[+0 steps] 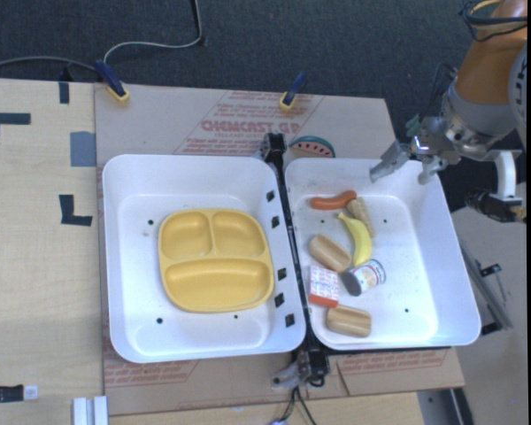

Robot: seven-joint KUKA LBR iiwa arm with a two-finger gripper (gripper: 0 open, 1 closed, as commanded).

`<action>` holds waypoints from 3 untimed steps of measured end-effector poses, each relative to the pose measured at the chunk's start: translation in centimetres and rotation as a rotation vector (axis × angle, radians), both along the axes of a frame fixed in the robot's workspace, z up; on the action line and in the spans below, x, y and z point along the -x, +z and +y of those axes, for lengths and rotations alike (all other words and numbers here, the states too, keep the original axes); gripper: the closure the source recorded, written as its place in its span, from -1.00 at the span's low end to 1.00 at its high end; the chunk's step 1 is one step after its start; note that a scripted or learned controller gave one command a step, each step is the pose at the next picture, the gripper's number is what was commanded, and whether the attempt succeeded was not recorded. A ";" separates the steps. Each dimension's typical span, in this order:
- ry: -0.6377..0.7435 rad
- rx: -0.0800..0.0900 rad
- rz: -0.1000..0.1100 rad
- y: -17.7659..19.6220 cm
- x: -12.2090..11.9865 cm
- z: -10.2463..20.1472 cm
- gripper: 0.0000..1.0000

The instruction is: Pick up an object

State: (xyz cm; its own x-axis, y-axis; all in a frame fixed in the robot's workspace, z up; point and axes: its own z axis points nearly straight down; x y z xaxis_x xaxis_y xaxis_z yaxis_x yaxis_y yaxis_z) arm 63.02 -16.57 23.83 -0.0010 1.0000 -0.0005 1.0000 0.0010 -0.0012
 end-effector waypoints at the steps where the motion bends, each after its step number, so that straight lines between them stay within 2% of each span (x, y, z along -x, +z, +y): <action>1: 0.001 0.000 -0.004 -15.2 0.0 0.4 -1.00; 2: 0.002 0.002 -0.006 -14.1 0.0 0.3 1.00; 3: 0.002 -0.001 -0.002 -1.1 4.1 5.7 1.00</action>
State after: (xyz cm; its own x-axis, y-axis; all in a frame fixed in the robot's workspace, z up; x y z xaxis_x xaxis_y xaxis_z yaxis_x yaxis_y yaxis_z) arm 58.94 -10.92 22.76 -0.0028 1.0000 0.0004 1.0000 0.0028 0.0008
